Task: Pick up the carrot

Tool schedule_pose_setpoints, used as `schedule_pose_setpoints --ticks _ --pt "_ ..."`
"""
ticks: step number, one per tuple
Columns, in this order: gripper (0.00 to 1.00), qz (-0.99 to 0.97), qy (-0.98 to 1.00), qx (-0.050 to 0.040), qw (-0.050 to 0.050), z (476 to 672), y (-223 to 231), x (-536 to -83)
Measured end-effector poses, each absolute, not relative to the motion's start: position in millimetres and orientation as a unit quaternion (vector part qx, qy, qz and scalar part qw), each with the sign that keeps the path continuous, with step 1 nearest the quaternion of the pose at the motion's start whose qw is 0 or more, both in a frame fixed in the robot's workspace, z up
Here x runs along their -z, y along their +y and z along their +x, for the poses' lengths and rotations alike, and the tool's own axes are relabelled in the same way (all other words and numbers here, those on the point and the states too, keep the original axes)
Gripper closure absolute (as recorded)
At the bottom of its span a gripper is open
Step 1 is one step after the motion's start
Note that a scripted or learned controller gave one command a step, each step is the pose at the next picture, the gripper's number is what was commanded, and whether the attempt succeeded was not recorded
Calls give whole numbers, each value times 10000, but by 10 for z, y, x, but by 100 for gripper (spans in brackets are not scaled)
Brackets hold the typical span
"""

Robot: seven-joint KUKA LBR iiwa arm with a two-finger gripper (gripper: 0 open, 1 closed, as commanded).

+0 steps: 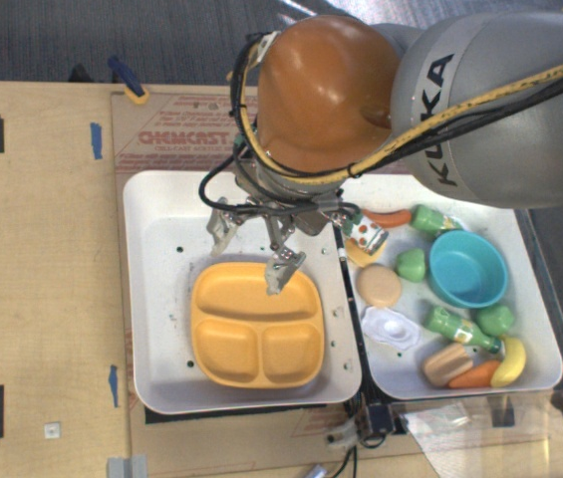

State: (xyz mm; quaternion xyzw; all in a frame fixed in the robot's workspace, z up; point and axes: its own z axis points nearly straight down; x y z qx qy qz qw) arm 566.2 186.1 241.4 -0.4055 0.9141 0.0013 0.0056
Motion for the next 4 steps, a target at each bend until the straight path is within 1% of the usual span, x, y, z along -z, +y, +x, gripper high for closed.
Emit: schedule_pose_setpoints --ticks 1,2,3,4 --pt "0 -4279 9037 -26 132 5297 2120 -1079" --pt "100 -4307 9021 -127 231 5293 2256 -1164" --pt "100 -2666 9636 -45 170 5089 2229 -1514" --pt "100 -1497 9885 -27 219 5003 2258 -1942"
